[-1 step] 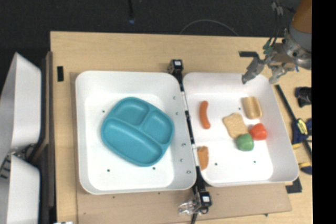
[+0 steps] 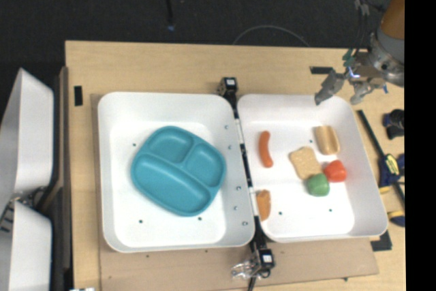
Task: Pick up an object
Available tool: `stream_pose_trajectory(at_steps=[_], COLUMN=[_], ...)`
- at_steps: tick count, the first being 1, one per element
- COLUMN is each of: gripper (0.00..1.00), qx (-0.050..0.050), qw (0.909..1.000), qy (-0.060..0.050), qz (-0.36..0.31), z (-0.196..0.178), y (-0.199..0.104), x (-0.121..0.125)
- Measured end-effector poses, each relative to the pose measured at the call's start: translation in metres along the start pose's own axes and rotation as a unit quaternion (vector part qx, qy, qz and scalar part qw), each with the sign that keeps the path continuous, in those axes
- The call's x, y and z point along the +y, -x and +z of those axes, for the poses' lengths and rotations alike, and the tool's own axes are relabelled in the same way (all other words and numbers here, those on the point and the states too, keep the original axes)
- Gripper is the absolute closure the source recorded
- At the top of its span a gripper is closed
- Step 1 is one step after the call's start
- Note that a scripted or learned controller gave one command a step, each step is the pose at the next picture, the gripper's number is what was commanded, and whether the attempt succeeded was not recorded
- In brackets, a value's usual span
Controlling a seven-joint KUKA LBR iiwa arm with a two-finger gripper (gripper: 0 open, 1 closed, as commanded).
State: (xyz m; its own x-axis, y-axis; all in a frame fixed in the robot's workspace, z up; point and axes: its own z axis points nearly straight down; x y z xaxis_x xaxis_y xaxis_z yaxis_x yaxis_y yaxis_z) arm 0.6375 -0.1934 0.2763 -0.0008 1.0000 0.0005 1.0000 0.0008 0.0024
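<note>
White plastic bins sit side by side; the left bin (image 2: pixel 116 228) holds a teal divided plate (image 2: pixel 178 170), the right bin (image 2: pixel 361 221) holds the toy food. The gripper (image 2: pixel 344 86) hangs above that bin's far right corner, fingers seemingly spread with nothing between them, though the view is poor there. A hot dog bun (image 2: pixel 326 139) lies nearest it, then a cracker (image 2: pixel 304 162), a red tomato (image 2: pixel 335 170) and a green ball (image 2: pixel 317 185) touching one another. Crowding is the risk: closing on one could nudge its neighbours away. A sausage (image 2: pixel 266 148) lies apart, safer.
</note>
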Motion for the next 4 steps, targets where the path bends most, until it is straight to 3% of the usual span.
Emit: stream_pose_trajectory(at_steps=[1,3,4], gripper=[0.00,0.00,1.00], qx=[-0.002,-0.002,-0.003], qw=[1.0000,1.0000,1.0000], qy=[-0.003,-0.002,0.002], qz=[0.001,-0.001,-0.002], z=[0.063,0.149,0.134], y=[0.003,-0.001,0.000], x=[0.000,0.007,0.008])
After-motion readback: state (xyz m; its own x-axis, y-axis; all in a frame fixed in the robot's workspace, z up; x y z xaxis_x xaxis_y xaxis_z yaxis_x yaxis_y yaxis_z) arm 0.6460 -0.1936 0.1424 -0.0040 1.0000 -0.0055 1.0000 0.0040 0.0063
